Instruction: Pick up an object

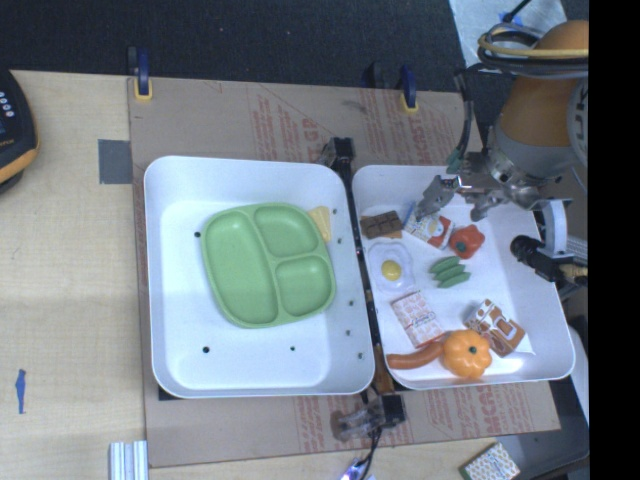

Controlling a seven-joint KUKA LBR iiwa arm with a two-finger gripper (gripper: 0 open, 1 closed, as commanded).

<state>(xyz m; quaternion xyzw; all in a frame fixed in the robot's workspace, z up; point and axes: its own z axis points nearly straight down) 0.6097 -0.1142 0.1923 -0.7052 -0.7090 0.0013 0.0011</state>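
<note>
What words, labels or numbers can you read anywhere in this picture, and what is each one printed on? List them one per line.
None can be read for certain.
Cardboard sheet: faint red print, too blurred to read.
White packet in the right bin: reddish print, too small to read.
Red-and-white packet: print too small.
Brown-and-white packet: pattern, no legible letters.
Dark device at the left edge: buttons, markings unreadable.

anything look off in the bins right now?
Mostly tidy. One oddity: a small pale yellow piece in the left bin sits wedged at the green divided plate's upper right edge, partly hidden by it. The toy food in the right bin lies loose but inside the walls; nothing spilled.
</note>
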